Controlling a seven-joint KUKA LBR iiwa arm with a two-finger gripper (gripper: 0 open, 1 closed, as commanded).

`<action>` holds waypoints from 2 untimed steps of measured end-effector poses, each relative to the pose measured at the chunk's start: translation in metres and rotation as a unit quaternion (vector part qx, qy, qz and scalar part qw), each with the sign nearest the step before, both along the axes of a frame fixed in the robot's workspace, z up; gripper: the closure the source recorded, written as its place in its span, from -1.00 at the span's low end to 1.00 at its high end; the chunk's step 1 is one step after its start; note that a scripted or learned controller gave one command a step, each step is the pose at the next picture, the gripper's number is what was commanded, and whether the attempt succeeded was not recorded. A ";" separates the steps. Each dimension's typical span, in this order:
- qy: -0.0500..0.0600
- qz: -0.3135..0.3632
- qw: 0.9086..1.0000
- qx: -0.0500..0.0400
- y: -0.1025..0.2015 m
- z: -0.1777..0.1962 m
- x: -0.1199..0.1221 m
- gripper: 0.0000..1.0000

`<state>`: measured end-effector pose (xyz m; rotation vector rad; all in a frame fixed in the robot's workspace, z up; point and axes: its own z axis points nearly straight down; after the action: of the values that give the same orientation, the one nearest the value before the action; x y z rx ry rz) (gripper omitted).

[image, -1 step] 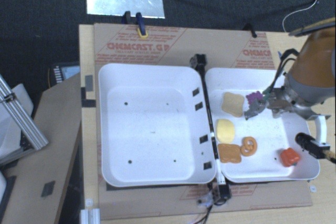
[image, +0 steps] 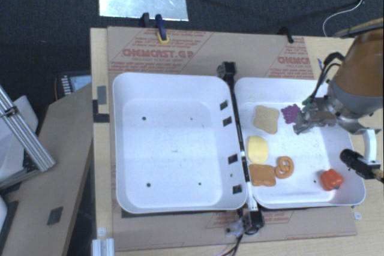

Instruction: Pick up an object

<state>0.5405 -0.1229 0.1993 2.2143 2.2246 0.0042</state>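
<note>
The right bin (image: 345,147) holds several small items. A purple grape bunch (image: 290,112) lies near the back, with a tan bread slice (image: 266,119) to its left. A yellow lemon (image: 258,148), an orange pretzel (image: 284,166) and a brown toast piece (image: 261,175) sit by the divider. A red pepper (image: 330,179) rests at the front right. My gripper (image: 305,123) hangs low over the bin floor just right of the grape bunch, and nothing shows held in it.
The left bin (image: 123,129) is beside the right one, with a black clip rail (image: 236,129) between them. The grey arm with its orange band (image: 363,66) covers the right bin's back right corner. A black fitting (image: 357,163) juts over the right rim.
</note>
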 end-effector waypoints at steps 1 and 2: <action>-0.007 0.002 1.000 0.001 0.053 0.139 -0.046 1.00; -0.009 0.002 1.000 0.001 0.112 0.307 -0.053 1.00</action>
<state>0.4874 -0.0114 0.5065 2.2013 2.2217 0.0256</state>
